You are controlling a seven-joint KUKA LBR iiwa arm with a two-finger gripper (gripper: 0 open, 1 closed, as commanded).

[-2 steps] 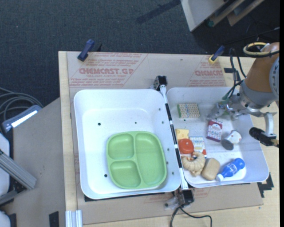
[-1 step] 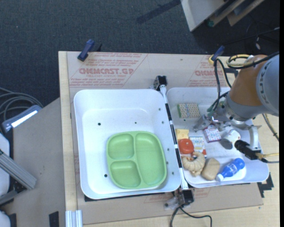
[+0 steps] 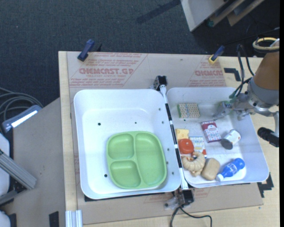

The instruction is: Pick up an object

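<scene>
Gripper point(image 3: 222, 111) over right bin point(image 3: 262, 153); finger state I can't tell, blurred. Nearest target: red box point(image 3: 210, 131), at its 7 o'clock.

From my remote station I see a dark grey carpeted floor point(image 3: 66, 26) around a bench topped with brown protective paper point(image 3: 111, 71) printed in red lettering. Blue clamps point(image 3: 85, 49) hold the paper at the bench's far edge. Grey cables point(image 3: 13, 104) coil on the floor beyond the bench's left edge. A pale cabinet point(image 3: 208, 11) stands past the far right corner.
</scene>
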